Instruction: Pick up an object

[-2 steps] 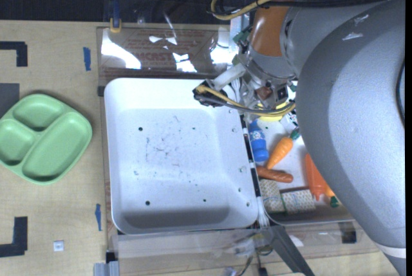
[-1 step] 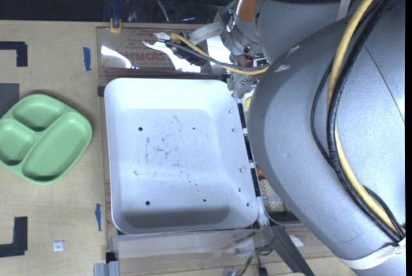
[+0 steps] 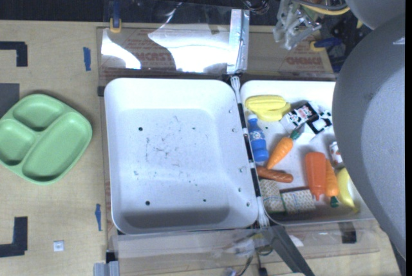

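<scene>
two-finger gripper (image 3: 295, 29) hangs above the far edge of the right shallow white bin (image 3: 283, 85), fingers grasping nothing, released, presumably staged above the small orange plastic carrot (image 3: 280, 152).

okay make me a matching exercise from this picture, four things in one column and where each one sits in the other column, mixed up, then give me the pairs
Things:
1. green divided plate
2. blue bottle
3. yellow banana toy
4. tool

Places:
A. top of the right bin
B. beyond the bins, above the bench's far edge
C. on the bench, left of both bins
D. right bin, along its left wall

Pairs: 1-C, 2-D, 3-A, 4-B
</scene>
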`<act>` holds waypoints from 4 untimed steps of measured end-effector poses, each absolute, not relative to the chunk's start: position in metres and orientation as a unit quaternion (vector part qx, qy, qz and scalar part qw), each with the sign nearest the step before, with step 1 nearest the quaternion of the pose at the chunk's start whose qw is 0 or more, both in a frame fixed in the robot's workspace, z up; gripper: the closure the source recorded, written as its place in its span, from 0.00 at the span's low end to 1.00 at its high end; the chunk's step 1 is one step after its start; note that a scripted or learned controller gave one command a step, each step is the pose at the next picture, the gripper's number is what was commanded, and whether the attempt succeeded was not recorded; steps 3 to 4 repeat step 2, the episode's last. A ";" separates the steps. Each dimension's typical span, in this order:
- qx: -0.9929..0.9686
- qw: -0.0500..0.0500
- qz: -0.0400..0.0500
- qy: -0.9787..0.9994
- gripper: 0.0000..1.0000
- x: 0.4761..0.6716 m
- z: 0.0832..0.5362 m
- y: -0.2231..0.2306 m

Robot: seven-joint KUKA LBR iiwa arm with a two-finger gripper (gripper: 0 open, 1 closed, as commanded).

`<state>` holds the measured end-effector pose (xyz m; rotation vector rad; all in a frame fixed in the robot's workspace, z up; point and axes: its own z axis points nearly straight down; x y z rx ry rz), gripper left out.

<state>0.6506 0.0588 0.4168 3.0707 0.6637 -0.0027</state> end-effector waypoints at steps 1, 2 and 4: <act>0.977 0.000 -0.001 0.211 0.00 0.651 0.417 0.059; 0.987 -0.001 -0.003 0.163 0.00 0.634 0.353 -0.015; 0.987 -0.001 -0.003 0.163 0.00 0.634 0.353 -0.015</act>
